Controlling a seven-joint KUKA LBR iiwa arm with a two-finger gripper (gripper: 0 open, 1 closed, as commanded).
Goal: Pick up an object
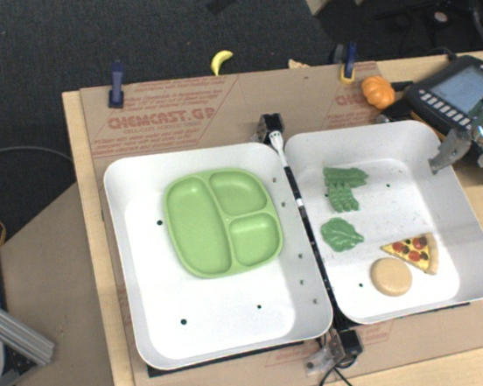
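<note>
Bright, even light from above, two white bins [388,301] shining pale and a bit washed out, soft small shadows under the green plate [223,223], dark dim floor [23,75] at the far side, picture a little grainy and soft, far right edge blurry

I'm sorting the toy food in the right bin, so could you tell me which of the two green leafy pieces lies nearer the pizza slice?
The lower, rounder green leafy piece, beside the bins' shared edge; the longer, ridged green piece lies farther up from the pizza slice.
</note>
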